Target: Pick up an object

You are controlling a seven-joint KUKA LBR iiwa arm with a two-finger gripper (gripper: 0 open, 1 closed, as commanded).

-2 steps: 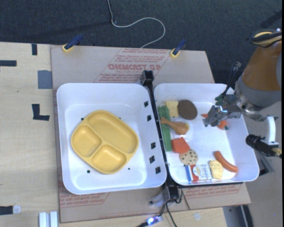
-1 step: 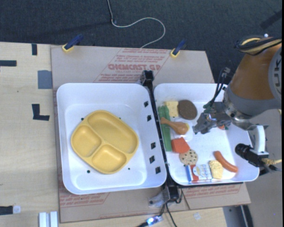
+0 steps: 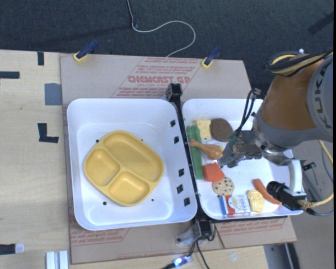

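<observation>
Red letters on the cardboard sheet [image 3: 157, 77] under the bins are too blurry to read for sure. The left bin [image 3: 78, 122] is holding a yellow tray [image 3: 123, 167] with three dips. The right bin [image 3: 269, 213] is holding small toy foods: a brown cookie [image 3: 220, 129], a green stick [image 3: 197, 158], a red block [image 3: 214, 172], a spotted cookie [image 3: 223, 186] and an orange sausage [image 3: 264, 191]. The gripper [image 3: 231, 154] is hanging low over the toys near the red block. The arm is hiding part of that bin, and I cannot tell how the tool is set.
</observation>
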